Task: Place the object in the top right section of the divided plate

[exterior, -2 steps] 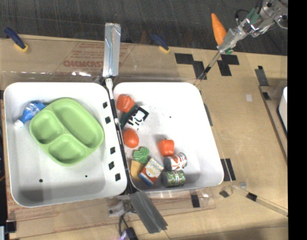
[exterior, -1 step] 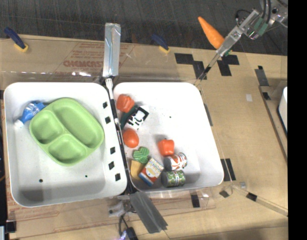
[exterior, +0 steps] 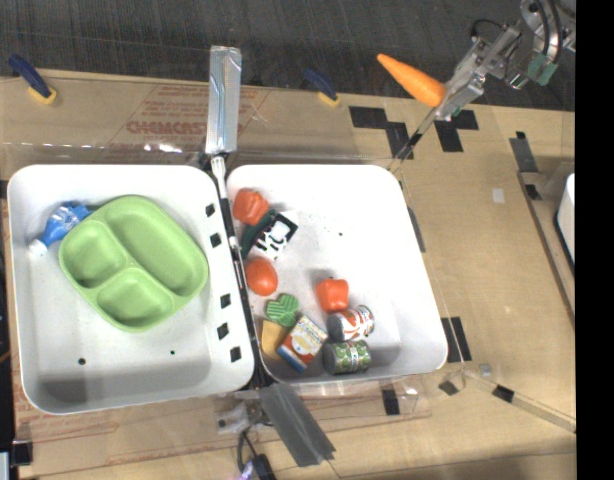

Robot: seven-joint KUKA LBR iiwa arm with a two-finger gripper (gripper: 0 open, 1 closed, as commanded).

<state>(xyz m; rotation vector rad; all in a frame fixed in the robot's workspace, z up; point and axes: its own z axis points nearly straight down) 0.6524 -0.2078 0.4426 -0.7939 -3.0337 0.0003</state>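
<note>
Up at the one o'clock corner of the view, beyond the rim of the right bin, the gripper hangs high over the bench with a toy carrot at its fingertips. The fingers look closed on the carrot's thick end, while the orange body sticks out toward nine o'clock, almost all of it hanging free. That is a thin grasp, taken at one end.

The green divided plate lies in the left bin, well apart from the gripper, toward eight o'clock from it. Its top right section is the long compartment on the plate's two o'clock side. A blue object sits just beside the plate at its ten o'clock edge. The right bin holds a clutter of toy food and small cans, gathered toward its six o'clock side.

The main risk, as I judge it, is the long carry. Held by one end, the carrot may swing or slip as the arm moves, and fall into the right bin or onto the divider between bins. A second risk is the release: the carrot is long, and if it arrives crosswise it may straddle a ridge and roll into a neighbouring compartment. Dropping from too high could also bounce it off the plate.
</note>
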